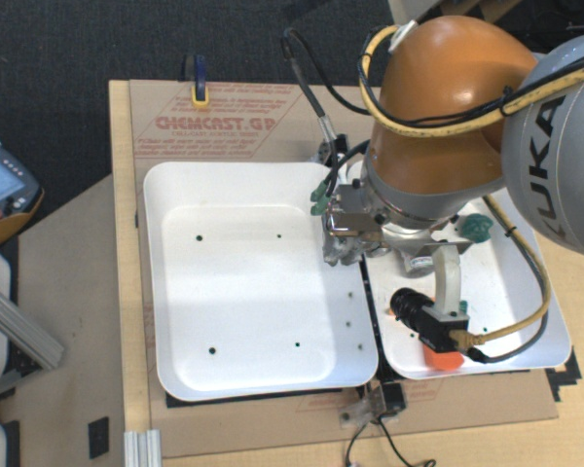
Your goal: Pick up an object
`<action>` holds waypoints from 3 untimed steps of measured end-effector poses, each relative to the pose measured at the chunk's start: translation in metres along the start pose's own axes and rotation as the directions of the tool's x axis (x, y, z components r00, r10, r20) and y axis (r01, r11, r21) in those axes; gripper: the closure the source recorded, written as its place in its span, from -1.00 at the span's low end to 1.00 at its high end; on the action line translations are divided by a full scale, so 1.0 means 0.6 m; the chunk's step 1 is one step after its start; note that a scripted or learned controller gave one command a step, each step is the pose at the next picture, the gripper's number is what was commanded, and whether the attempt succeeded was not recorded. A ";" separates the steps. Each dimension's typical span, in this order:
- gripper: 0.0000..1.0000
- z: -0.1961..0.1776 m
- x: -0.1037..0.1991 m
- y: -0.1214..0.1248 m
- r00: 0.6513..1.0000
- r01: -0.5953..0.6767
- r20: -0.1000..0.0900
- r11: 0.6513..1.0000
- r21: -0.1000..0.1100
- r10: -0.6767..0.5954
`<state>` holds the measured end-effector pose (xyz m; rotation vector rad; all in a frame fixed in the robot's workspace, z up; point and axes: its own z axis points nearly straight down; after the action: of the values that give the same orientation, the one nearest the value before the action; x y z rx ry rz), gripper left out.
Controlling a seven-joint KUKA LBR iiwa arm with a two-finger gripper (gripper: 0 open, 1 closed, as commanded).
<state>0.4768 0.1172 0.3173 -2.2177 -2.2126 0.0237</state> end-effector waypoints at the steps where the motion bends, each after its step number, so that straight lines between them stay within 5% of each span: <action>1: 1.00 -0.218 -0.077 0.003 1.000 -0.003 -0.006 0.999 -0.032 0.003; 3: 1.00 -0.367 0.112 0.010 1.000 0.009 -0.007 1.000 -0.022 -0.010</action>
<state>0.4866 0.1852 0.5369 -2.2142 -2.2303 -0.0088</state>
